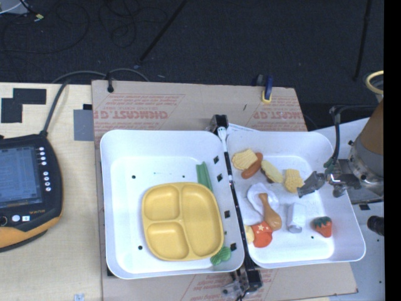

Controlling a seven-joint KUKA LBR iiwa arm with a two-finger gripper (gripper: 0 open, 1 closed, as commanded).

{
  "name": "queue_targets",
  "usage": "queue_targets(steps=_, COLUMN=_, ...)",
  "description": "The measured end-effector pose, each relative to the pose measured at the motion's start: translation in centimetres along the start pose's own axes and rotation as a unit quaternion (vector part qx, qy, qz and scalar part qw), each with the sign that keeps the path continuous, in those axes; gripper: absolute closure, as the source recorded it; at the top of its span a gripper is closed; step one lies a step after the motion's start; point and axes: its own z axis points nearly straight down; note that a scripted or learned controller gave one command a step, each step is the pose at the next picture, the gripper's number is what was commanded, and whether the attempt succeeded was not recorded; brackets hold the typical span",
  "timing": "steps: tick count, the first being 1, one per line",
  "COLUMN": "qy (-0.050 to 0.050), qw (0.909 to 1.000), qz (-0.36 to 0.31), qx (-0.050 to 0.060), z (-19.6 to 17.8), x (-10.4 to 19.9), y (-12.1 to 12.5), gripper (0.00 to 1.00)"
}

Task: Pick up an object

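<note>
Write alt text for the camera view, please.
The gripper hovers over the right bin, above scattered toy food: a drumstick, a strawberry and corn. The left bin holds a yellow divided plate.

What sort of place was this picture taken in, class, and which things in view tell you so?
Most likely a robotics lab or test bench. A robot arm reaches over two white bins; the right one holds toy food such as a strawberry, the left a yellow divided plate. A control pendant lies at the left.
</note>
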Motion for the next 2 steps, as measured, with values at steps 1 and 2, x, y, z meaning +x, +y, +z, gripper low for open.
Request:
queue_targets(steps=1, qy=0.000, qw=1.0000, qz=0.000, qx=0.001, z=9.13, x=8.79, y=-3.69, gripper=0.00)
queue_targets(steps=2, qy=0.001, qw=1.0000, qz=0.003, qx=0.003, z=8.28, x=8.74, y=-3.79, gripper=1.00)
